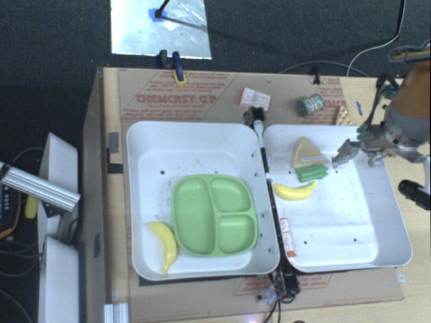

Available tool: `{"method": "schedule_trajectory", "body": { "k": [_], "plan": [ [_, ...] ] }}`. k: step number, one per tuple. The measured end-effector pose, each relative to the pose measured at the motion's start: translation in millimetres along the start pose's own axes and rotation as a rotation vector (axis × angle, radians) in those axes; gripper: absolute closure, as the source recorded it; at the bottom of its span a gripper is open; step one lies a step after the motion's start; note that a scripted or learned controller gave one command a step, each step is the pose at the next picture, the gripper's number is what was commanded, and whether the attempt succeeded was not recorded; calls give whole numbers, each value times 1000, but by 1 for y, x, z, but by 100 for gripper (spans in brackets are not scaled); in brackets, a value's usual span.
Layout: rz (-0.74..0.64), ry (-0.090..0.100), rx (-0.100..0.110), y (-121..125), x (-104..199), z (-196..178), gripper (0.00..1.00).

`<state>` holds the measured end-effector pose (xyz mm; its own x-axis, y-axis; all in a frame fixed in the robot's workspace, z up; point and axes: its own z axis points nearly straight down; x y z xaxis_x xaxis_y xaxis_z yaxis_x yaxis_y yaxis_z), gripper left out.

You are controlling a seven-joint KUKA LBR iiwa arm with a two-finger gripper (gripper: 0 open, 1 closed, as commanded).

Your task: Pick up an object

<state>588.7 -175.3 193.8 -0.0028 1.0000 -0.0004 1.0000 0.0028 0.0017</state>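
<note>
Nothing looks lifted yet; the gripper hovers at the right bin's two o'clock, its opening too small to tell, just right of the tan wedge, green block and banana lying at ten o'clock; the grasp remains.

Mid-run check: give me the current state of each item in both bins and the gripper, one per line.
Green divided plate: flat in left bin, compartments bare.
Left banana: lying beside the plate's left edge.
Right banana: lying in right bin, near the divider.
Tan wedge: resting in right bin.
Green block: lying just below the wedge.
Gripper: low, right of the wedge, holding nothing visible.
</note>
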Motion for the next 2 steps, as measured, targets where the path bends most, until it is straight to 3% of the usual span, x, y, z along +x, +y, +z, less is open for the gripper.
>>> {"method": "schedule_trajectory", "body": {
  "k": [1,2],
  "plan": [
    [-1,1,0,13,49,109,0],
    [-1,0,-1,76,57,109,0]
  ]
}}
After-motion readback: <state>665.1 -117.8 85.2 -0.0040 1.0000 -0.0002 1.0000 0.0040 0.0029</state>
